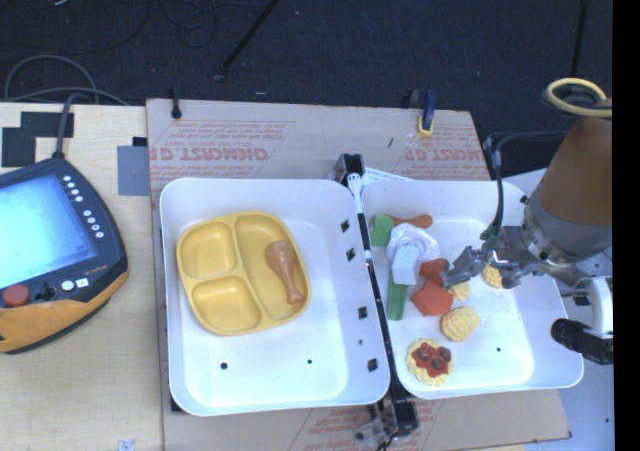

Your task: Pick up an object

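Observation:
The right bin [535, 364] holds several toy foods: a red piece [432, 297], a smaller red piece [433, 270], a yellow corn cob [460, 321], a small pizza [430, 361], a white and blue item [406, 251], an orange carrot [412, 223] and green pieces [382, 230]. My gripper [463, 269] hangs low over this bin, just right of the smaller red piece and above the corn. Nothing shows as held. A small yellow piece [492, 276] lies right beside the gripper, partly hidden by it.
The left bin [260, 379] carries a yellow divided plate [215, 249] with a brown drumstick [286, 271] in its right compartment. A teach pendant [50, 239] lies on the bench at the far left. The divider [365, 279] between the bins runs just left of the green pieces.

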Controlling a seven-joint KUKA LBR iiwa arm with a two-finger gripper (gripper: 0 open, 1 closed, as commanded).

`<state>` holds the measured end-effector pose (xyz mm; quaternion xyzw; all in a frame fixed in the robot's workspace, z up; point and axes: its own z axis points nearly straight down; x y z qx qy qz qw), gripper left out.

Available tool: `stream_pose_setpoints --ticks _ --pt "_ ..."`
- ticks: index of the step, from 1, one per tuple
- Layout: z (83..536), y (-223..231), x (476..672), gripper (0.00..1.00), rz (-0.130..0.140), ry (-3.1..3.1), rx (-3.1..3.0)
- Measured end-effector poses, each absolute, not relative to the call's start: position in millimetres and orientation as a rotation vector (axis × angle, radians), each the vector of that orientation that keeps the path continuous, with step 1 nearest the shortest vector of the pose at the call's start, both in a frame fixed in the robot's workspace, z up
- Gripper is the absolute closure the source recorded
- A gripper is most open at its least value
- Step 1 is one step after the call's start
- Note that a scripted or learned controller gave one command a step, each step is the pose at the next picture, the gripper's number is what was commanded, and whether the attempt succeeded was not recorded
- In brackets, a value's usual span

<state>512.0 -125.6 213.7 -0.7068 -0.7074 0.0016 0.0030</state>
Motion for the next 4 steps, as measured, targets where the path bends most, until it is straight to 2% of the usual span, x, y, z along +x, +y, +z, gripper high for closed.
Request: stream_pose_setpoints --ticks 1,2,3,4 --pt "95.6 -88.4 503.9 0.0 0.013 -2.21 -2.209" --pt "88.5 -95.2 555.5 0.0 -0.001 -2.221 -2.22" --pt "98.9 -97.9 554.8 1.0 0.0 -2.212 -2.229" --pt "190.2 -35.0 500.7 1.0 -0.002 -2.223 -2.214"
